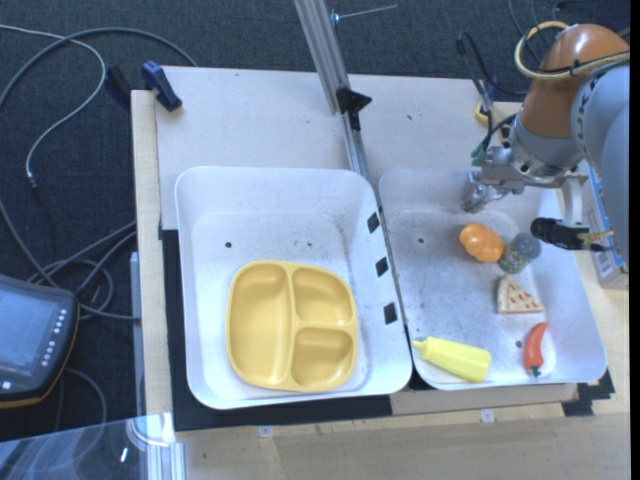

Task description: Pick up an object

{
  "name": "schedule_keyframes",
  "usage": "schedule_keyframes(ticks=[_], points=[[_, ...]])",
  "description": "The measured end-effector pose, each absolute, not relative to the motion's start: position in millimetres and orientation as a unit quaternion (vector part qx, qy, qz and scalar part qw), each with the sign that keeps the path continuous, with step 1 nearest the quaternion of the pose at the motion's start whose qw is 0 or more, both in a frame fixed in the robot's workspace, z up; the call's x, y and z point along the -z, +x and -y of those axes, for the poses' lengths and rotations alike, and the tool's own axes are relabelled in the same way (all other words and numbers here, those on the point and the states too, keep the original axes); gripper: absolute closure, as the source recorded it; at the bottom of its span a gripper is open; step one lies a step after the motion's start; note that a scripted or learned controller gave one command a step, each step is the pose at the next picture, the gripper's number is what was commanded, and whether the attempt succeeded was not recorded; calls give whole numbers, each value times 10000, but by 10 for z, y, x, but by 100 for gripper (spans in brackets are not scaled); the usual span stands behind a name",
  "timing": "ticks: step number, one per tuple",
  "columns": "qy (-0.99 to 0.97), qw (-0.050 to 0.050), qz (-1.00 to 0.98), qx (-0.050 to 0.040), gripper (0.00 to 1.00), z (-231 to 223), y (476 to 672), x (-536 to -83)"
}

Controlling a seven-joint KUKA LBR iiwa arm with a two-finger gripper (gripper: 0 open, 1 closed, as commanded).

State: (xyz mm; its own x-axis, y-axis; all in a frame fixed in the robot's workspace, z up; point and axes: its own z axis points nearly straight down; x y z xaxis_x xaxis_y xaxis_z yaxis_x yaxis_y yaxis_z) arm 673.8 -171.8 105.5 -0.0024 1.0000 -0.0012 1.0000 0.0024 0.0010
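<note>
The right bin [430, 268] holds an orange fruit [482, 242], a small grey-green jar [518, 253], a tan pizza-slice toy [518, 296], a red pepper [536, 348] and a yellow bottle-shaped toy [453, 357]. My gripper [478, 194] hangs over the bin's far edge, just above and behind the orange fruit. Nothing shows between its fingers.
The left bin [200, 208] carries a yellow divided plate [293, 324]. A metal pole [325, 28] slants up from between the bins. A blue clamp [160, 83] sits at the bench's far left corner. Cables lie on the floor to the left.
</note>
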Motion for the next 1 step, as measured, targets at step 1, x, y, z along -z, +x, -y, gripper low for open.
schedule_keyframes(ticks=[1], points=[[7069, 39, -7073, -22, 100, 1779, 6774, -1694]])
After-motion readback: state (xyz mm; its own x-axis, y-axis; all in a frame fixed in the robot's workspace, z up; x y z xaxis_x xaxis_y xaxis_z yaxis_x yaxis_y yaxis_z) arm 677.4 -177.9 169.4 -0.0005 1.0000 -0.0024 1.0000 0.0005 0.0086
